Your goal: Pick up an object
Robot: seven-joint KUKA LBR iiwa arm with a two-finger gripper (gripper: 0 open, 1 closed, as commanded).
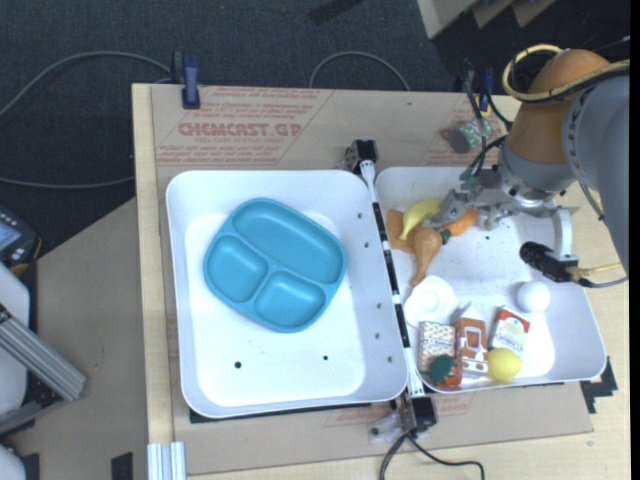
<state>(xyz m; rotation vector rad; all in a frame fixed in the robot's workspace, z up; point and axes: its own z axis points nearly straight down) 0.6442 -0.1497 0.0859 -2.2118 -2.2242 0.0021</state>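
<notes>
Lemon [504,364] at front, end effector [468,211] fingertips hidden among toy food [425,233]

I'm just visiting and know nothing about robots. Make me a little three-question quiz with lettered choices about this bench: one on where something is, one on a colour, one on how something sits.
1. Where does the divided tray lie?
A. left bin
B. right bin
C. on the floor

2. What colour is that tray?
A. red
B. blue
C. black

3. How does the tray sit?
A. flat, open side up
B. flipped upside down
C. standing on edge

Answers:
1 A: the divided tray lies in the left bin, while the right bin holds small things such as a lemon.
2 B: it is light blue all over.
3 A: its three hollows face up.
</notes>
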